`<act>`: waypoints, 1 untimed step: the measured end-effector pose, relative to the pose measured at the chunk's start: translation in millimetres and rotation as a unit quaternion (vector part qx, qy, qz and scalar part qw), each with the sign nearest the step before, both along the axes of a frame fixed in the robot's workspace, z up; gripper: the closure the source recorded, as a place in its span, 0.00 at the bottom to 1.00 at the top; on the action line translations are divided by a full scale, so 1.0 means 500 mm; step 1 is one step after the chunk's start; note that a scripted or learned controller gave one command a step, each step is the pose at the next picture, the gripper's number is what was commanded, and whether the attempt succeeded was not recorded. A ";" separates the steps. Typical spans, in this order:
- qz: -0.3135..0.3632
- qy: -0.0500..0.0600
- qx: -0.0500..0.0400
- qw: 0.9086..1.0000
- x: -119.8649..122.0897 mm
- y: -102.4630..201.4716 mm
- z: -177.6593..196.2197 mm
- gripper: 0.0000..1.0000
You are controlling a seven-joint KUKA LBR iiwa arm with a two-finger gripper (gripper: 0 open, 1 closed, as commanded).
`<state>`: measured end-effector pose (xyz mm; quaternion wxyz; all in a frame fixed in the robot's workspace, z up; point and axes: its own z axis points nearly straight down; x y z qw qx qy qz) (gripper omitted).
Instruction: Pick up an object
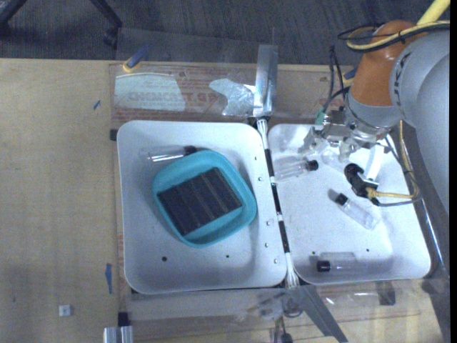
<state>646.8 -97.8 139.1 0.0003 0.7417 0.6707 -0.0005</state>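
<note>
I can't make out how the gripper [330, 138] stands; it blurs into glare in the right bin [400, 259]. Below it lie clear, black-capped vials [295, 167], hard to see against white.

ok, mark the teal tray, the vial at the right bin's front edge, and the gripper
teal tray [243, 213], camera view, on its right rim.
vial [337, 264], camera view, on its clear body beside the black cap.
gripper [330, 140], camera view, midway between its fingertips.
</note>
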 end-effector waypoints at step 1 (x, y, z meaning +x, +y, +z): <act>0.004 -0.004 0.000 1.000 -0.022 -0.006 -0.102 0.00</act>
